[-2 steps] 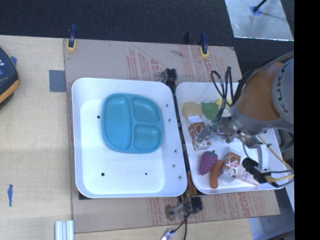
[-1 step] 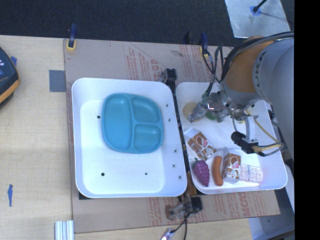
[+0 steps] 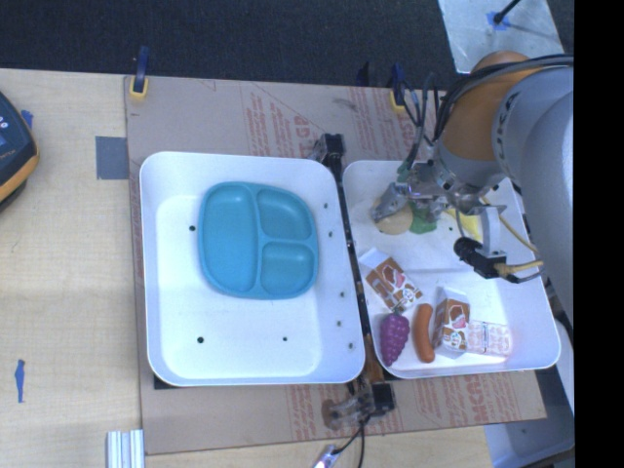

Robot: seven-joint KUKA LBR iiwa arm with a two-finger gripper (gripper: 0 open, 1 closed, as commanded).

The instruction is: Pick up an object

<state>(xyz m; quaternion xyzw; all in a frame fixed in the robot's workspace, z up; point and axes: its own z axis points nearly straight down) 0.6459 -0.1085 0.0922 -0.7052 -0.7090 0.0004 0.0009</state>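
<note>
My gripper (image 3: 409,201) is low over the far part of the right bin (image 3: 531,354), with the grey arm and its orange band coming in from the right. Right under it lie a tan rounded piece (image 3: 393,223) and a green piece (image 3: 423,224), both partly covered by the gripper. Nearer the front of that bin lie a brown-and-white packet (image 3: 391,283), a purple grape bunch (image 3: 393,336), an orange-red sausage (image 3: 423,331) and another packet with pink print (image 3: 470,331). A yellow piece (image 3: 470,224) peeks out beside the wrist.
The left bin (image 3: 171,349) holds a blue divided plate (image 3: 258,239). The two bins touch along their inner walls. A black cable and connector (image 3: 487,259) hang from the wrist over the right bin. A yellow-and-black device (image 3: 12,149) sits at the left edge.
</note>
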